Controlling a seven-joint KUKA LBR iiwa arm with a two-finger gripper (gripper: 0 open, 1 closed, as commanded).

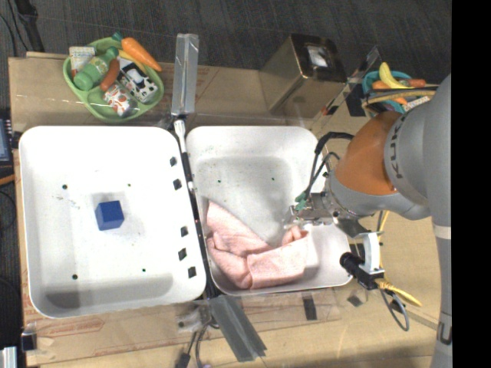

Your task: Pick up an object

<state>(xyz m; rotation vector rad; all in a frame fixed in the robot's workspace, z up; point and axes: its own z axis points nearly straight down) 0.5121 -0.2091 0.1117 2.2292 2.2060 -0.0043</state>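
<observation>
A crumpled pink cloth (pixel 249 253) lies along the near side of the right bin (pixel 245 152). A small blue cube (pixel 110 214) sits near the middle of the left bin (pixel 46 167). My gripper (pixel 301 219) is low at the right side of the right bin, right at the cloth's upper right corner, which looks lifted toward it. The wrist body hides the fingertips, and I cannot make out whether the cloth is between them.
A green bowl (pixel 84 102) full of toy food stands behind the left bin. A brown box (pixel 295 71) sits behind the right bin, with colourful clutter (pixel 391 83) to its right. A divider with black clips (pixel 184 205) separates the bins.
</observation>
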